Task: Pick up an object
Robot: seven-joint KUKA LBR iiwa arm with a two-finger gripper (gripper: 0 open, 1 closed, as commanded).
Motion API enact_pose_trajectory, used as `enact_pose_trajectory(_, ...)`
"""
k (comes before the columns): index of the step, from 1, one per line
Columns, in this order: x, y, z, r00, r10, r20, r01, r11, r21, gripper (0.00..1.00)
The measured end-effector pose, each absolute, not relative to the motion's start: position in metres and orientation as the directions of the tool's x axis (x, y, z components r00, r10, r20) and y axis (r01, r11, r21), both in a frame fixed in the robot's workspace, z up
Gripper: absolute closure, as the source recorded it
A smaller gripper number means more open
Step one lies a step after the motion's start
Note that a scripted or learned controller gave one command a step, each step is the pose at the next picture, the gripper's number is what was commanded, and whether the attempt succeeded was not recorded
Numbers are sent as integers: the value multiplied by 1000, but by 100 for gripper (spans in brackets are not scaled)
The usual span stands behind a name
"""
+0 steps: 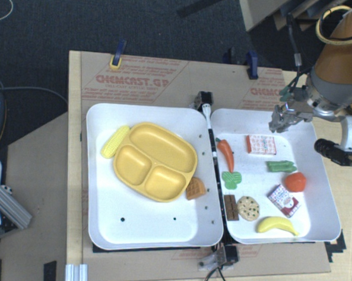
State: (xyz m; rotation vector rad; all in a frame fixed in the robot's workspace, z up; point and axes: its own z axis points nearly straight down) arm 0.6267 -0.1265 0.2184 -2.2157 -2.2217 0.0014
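— Where is our gripper (282,121)?
— Over the right bin's (322,175) back corner; we cannot tell what state it is in.
— What is closest?
— The small box (261,144); it lies just below-left, flat, long side across.

A dark grey carpeted floor (82,18) lies behind the bench, with a thin pale cable (1,4) looping at the upper left corner and another cable (30,89) trailing across toward the bench's left edge. The bench top is a tan cardboard sheet (168,77) printed with red lettering — held at its far edge by 2 clamps, a yellow clamp (116,57) and a blue clamp (251,64). Light is even and soft — shadows are faint.
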Motion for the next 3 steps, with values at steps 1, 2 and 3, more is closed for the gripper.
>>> enact_pose_trajectory(1, 589, -83, 227, -3, 1000, 2, 1000, 3, -4, 100)
enact_pose_trajectory(2, 539, -59, 217, 0, 1000, 2, 1000, 0, -6, 100)
enact_pose_trajectory(3, 555, -52, 230, -2, 1000, 0, 1000, 2, 3, 100)
